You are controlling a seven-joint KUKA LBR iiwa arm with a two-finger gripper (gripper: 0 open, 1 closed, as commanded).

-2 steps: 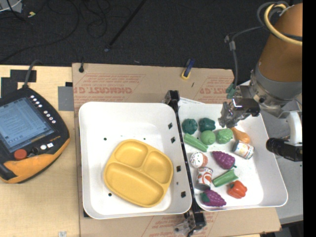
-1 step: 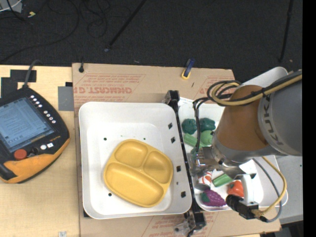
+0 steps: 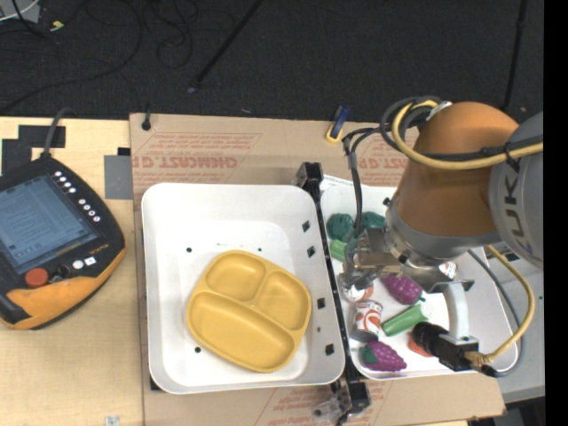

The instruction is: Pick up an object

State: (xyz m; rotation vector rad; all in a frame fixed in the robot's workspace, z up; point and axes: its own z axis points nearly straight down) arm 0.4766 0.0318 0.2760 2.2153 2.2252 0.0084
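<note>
My gripper (image 3: pixel 356 280) hangs low over the left side of the right bin (image 3: pixel 497 313), under the arm's big orange wrist. Just below it lies a small red and white can (image 3: pixel 367 314). A purple bunch of grapes (image 3: pixel 404 287) sits to its right, touching or nearly touching the gripper body. A green cylinder (image 3: pixel 404 319) lies beside the can. A second purple bunch of grapes (image 3: pixel 383 356) rests near the bin's front edge. A dark green toy (image 3: pixel 341 227) lies toward the bin's back left. The arm hides much of this bin.
The left bin (image 3: pixel 177 229) holds a yellow divided plate (image 3: pixel 248 309). A raised divider (image 3: pixel 325 264) separates the two bins. A small red-orange piece (image 3: pixel 417 350) lies at the right bin's front. A tablet controller (image 3: pixel 49 238) sits on the bench at far left.
</note>
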